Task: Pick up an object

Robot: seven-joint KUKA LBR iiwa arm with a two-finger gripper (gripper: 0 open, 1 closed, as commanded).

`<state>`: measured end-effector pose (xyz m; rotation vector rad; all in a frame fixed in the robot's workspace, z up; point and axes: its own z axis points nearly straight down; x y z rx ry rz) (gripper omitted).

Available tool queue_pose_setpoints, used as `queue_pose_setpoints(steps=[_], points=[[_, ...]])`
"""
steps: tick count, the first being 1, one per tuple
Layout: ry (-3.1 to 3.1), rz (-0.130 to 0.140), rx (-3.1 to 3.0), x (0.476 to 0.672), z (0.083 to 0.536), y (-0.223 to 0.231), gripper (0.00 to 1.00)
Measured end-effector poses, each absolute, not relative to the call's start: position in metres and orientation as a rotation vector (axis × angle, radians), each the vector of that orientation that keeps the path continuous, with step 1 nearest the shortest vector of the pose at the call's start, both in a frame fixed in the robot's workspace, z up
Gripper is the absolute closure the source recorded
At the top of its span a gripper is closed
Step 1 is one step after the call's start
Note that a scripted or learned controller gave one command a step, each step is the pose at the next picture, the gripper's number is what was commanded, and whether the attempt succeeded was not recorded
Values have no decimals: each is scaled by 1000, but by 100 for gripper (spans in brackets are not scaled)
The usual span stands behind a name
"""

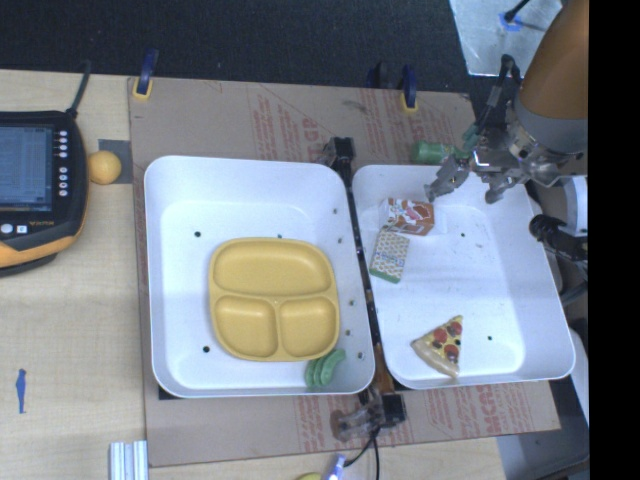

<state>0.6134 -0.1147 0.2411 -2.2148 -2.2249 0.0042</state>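
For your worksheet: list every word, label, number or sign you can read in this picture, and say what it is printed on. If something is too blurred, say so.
No text can be read here.
Cardboard sheet: red printed lettering, too blurred to read.
Handheld control pendant: lit screen and buttons, too small to read.
Small patterned packet: print too small to read.
Red-and-white wrapper: markings blurred.

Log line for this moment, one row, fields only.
hand: open, holding nothing, over right bin's far edge | nearest: snack packet | pizza slice: near front | yellow tray: left bin
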Motion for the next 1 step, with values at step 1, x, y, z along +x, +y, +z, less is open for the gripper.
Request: queue_pose_setpoints(steps=[1], points=[[-2232,-10,-2224,657,114,-111,0]])
